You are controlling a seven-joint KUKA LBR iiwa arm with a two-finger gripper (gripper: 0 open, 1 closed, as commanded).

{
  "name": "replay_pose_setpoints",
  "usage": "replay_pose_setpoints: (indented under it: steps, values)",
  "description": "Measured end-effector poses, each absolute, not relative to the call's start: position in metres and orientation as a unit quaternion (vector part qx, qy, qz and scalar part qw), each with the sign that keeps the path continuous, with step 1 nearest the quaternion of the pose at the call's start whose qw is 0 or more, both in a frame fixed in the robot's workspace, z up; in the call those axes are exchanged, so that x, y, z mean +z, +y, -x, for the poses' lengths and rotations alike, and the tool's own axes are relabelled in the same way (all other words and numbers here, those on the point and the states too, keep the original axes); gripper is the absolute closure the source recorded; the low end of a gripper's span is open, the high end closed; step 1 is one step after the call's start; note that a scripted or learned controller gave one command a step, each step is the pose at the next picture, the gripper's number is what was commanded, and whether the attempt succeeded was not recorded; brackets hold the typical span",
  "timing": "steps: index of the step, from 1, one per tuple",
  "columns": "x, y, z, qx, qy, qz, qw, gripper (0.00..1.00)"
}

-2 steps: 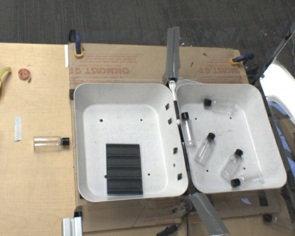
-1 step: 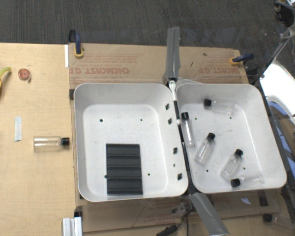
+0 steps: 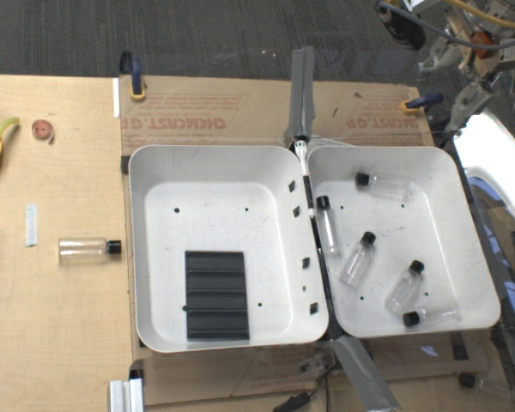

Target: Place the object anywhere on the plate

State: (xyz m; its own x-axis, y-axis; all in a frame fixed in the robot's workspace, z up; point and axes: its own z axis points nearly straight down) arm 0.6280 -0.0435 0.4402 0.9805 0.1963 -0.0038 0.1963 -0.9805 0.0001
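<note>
The gripper (image 3: 469, 74), seemingly raised beyond the right bin's (image 3: 479, 260) far-right corner, its state untellable, could fumble the round vials (image 3: 357, 260) lying there, which roll easily, short of the plate (image 3: 215, 296) at the left bin's (image 3: 138, 230) near edge.

Out on the bench lies a clear bottle (image 3: 87, 248) with a black cap, a small brown disc (image 3: 41, 130) and a white strip (image 3: 31, 226) nearby.

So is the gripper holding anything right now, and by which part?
It cannot be told. The arm sits at the top right, beyond the bins, its end a blur. Five bottles lie in the right bin, untouched, and the dark plate is bare.
</note>
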Motion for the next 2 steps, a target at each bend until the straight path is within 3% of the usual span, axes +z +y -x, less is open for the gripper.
replay_pose_setpoints:
  steps: [1,2]
  values:
    - [0.440,-0.155,-0.560,-0.0032,0.167,-0.986,0.000,0.00]
    - [0.441,-0.030,-0.576,-0.0015,0.103,-0.995,0.001,0.00]
